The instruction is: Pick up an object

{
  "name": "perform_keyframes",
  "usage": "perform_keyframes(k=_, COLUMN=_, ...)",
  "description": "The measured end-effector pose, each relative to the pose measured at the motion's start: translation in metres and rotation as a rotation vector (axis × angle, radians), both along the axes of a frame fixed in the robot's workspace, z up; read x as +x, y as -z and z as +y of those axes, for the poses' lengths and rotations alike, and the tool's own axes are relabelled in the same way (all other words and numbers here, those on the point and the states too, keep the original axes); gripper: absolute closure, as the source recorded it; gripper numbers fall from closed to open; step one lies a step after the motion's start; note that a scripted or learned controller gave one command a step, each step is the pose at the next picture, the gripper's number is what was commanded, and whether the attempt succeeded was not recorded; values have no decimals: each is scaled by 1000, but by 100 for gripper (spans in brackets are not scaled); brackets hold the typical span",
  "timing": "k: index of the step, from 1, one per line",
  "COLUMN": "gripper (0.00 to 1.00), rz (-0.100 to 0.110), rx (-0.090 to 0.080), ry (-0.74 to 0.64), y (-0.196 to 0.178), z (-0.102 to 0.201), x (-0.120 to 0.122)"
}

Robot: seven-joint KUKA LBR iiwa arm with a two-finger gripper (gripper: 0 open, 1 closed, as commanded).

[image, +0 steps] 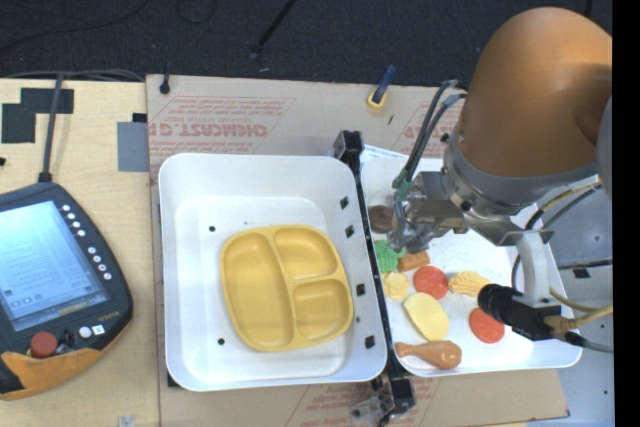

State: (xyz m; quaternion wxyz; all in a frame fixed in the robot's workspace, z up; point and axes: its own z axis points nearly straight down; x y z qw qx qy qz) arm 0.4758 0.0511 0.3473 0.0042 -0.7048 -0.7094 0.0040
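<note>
The right bin (545,357) holds several toy foods: a green leafy piece (386,258), an orange piece (413,262), a red tomato (431,280), a yellow corn piece (468,284), a pale yellow piece (428,317), a red disc (486,326), a brown drumstick (433,353) and a brown round piece (380,216). My gripper (408,233) reaches down at the bin's left side, just above the green and orange pieces. The arm's large orange and grey body hides much of the bin.
The left bin (190,195) holds a yellow divided tray (287,287). A black divider (363,245) separates the bins. A teach pendant (55,280) lies on the bench at the left. A black cylinder (515,308) on the arm hangs over the right bin.
</note>
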Motion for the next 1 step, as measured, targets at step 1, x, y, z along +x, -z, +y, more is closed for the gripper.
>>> perform_keyframes(k=1, gripper=100, rz=-13, rx=-1, ry=7, y=-73, z=3, x=11)
